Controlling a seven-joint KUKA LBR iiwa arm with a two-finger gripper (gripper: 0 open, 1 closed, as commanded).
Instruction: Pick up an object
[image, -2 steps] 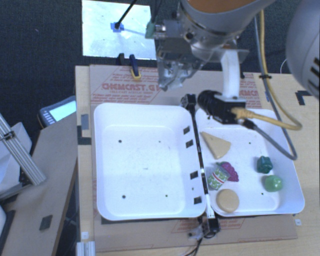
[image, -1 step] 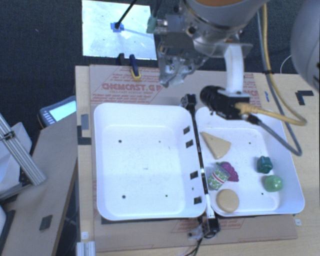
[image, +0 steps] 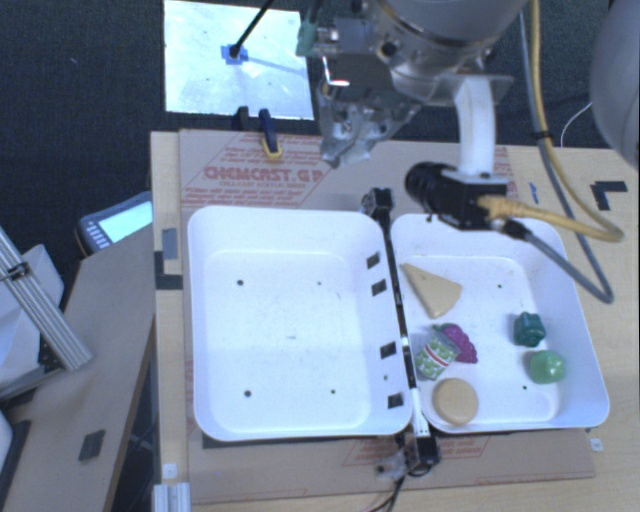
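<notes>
Lower right of frame: round tan disc (image: 455, 400) in right bin (image: 570, 300), beside purple grapes (image: 458, 341), cheese wedge (image: 432, 288) and two green items (shapes unclear). Gripper (image: 345, 140) hangs at upper centre, above both bins; grip state cannot be determined.

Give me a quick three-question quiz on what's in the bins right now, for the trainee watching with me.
1. True or false: the cheese wedge lies in the left bin.
2. Which item sits nearest the front edge of the right bin? A) round biscuit B) dark green pepper C) purple grapes
3. Fill in: the gripper hangs above the bench behind the ____ bin.

Key
1. False; it lies in the right bin.
2. A.
3. Left; it is up near the bin's back right corner, over the brown board.
</notes>
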